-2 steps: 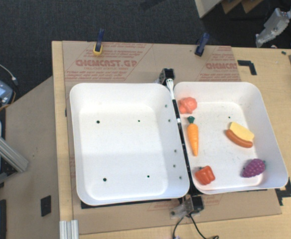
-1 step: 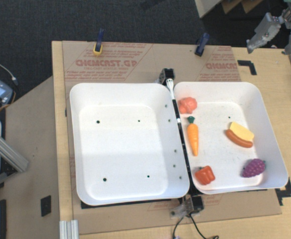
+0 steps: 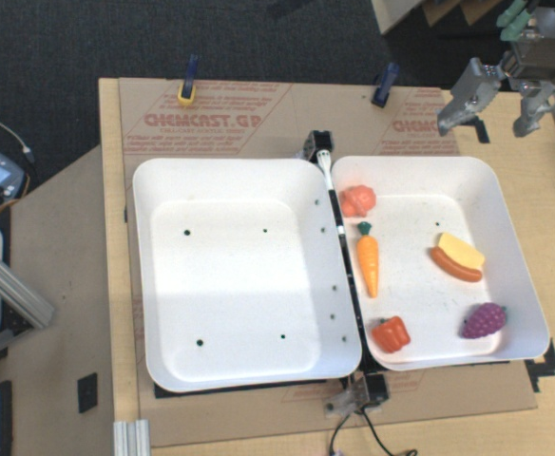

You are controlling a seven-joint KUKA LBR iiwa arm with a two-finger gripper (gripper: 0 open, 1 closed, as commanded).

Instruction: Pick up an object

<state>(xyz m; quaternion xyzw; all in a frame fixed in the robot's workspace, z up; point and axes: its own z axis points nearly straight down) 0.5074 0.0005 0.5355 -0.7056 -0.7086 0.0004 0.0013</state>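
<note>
**A:** Where is the arm?

**B:** At about two o'clock, above the bench's far right corner and outside both bins. The gripper hangs there with its two grey fingers spread well apart, and nothing sits between them.

**A:** And the things it could pick up?

**B:** All five lie in the right bin. A pink lumpy piece sits at that bin's eleven o'clock corner, close to the divide. Just below it, along the nine o'clock wall, an orange carrot lies lengthwise with its green top toward twelve. A red pepper rests at seven o'clock. A yellow-and-orange hot dog lies right of centre, at roughly three, and a purple bunch of grapes sits at five. They are all apart from one another.

**A:** Anything around them?

**B:** The left bin touches the right one along a black clip strip. On the cardboard sheet under the bins, a yellow-and-blue clamp stands at eleven o'clock and a blue one at one. The pink piece may be a strawberry; it is too blurred to tell.
</note>
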